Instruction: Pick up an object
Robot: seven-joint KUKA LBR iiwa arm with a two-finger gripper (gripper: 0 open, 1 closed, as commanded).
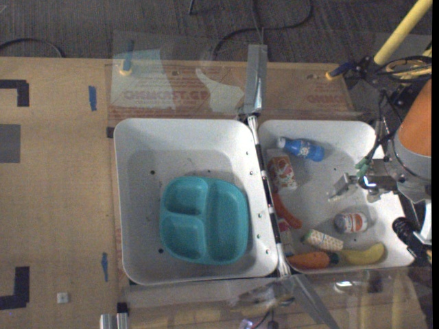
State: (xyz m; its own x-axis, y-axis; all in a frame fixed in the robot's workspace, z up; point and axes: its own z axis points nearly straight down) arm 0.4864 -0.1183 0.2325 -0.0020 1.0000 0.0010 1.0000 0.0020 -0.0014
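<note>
My gripper [343, 186] hangs over the middle of the right bin [322, 130], above bare floor. Just below it lies a small red and white can [351, 222]. A blue bottle [302, 148] rests at the bin's back left, with a red and white packet [281, 172] under it along the left wall. Further down that wall is a red sausage-like piece [287, 212]. Along the front edge sit a patterned stick [324, 240], an orange carrot [312, 259] and a yellow banana [363, 254]. I see nothing held by the gripper.
The left bin [137, 149] holds a teal divided plate [204, 219]. A metal divider [255, 81] runs between the bins at the back. The arm's orange band [418, 125] and cables crowd the right bin's right side.
</note>
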